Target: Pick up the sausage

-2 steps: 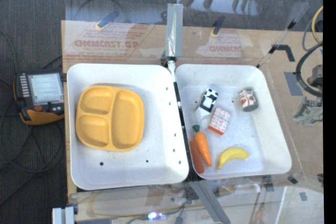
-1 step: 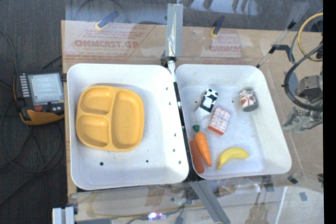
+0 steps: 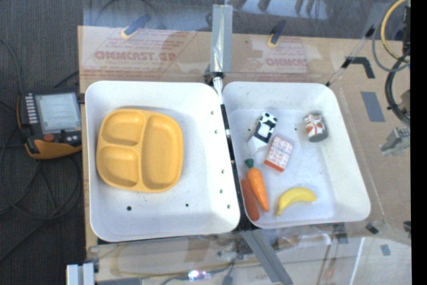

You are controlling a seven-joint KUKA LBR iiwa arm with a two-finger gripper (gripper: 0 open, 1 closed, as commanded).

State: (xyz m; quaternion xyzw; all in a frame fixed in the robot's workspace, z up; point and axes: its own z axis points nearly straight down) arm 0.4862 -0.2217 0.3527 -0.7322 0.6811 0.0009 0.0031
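The sausage [image 3: 249, 201] is a short reddish-brown link lying at the front left of the right bin [image 3: 347, 163], close against the bin's left wall. It lies lengthwise, touching the left side of an orange carrot [image 3: 259, 187] with a green top. Nothing covers the sausage.
The right bin also holds a yellow banana [image 3: 295, 198], an orange-and-white box [image 3: 278, 153], a black-and-white carton [image 3: 264, 127] and a small can [image 3: 315, 127]. A yellow divided plate [image 3: 140, 150] fills the left bin [image 3: 100, 210]. Cables hang at the right edge.
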